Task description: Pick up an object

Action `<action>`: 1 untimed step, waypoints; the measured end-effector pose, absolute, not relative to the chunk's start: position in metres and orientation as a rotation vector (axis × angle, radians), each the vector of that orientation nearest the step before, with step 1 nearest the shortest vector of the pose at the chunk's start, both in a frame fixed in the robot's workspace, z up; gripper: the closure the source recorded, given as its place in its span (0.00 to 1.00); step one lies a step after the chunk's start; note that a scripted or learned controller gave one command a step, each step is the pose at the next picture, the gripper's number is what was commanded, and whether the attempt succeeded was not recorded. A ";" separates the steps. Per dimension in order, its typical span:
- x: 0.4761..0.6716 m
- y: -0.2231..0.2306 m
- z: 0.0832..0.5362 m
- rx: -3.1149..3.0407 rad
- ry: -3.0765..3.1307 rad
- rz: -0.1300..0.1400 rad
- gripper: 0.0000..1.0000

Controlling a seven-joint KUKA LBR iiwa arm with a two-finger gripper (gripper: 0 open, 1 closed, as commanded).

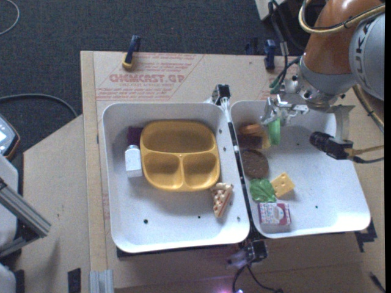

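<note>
Left of the claw [276,116] we count one white bottle [133,161], one yellow tray [179,154] and one pizza slice [222,199]; the claw itself pinches a small green piece [275,130], seemingly light, stiff plastic best gripped across its narrow sides, above one bun [252,130], patty [254,162], leaf [263,190], cheese [282,184], carton [274,216].

The two white bins [177,234] looked like smooth matt plastic, as did the yellow divided plate [179,155]. The bench board [91,163] was dull, wood-like, with red print. The arm's orange band [333,35] was glossy and the gripper [276,116] bare metal
</note>
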State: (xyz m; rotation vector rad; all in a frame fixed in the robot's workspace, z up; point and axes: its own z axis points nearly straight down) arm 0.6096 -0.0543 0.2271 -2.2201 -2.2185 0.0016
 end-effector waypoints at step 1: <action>0.620 -0.058 0.234 -2.222 -2.225 -0.003 1.00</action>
